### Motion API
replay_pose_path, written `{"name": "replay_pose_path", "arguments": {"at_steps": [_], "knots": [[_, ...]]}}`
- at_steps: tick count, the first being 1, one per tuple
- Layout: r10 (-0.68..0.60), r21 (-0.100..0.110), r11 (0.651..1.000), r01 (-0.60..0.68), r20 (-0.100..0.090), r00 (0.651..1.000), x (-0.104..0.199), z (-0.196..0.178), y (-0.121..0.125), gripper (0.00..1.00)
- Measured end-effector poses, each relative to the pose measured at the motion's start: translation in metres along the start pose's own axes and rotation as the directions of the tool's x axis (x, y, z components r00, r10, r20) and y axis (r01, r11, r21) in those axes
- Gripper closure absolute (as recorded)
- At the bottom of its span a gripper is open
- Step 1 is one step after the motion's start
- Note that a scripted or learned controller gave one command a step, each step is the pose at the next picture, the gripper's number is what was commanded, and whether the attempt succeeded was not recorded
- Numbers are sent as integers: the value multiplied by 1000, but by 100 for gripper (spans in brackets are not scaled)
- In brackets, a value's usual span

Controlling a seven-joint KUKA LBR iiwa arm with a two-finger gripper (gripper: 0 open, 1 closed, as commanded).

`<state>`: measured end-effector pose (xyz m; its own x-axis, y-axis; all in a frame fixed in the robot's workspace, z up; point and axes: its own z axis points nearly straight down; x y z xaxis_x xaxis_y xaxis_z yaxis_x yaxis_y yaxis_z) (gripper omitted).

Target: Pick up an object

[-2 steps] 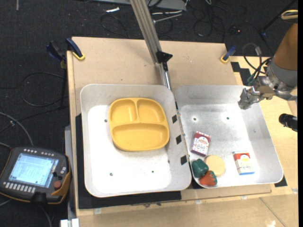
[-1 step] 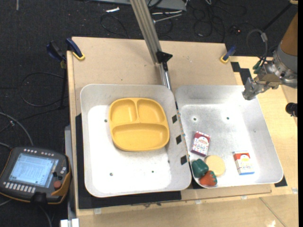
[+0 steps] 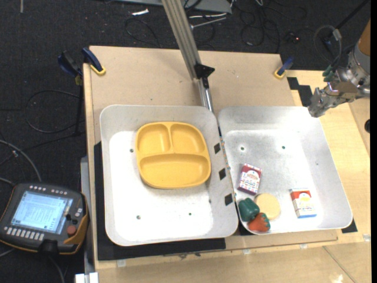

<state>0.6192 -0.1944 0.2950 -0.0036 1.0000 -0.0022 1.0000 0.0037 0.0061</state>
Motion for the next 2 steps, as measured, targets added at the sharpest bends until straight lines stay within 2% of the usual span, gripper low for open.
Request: {"name": "replay_pose_path", "arguments": {"at_steps": [2], "knots": [[-4,6,1000,4,-4,1000,105,-2,14,100]]}}
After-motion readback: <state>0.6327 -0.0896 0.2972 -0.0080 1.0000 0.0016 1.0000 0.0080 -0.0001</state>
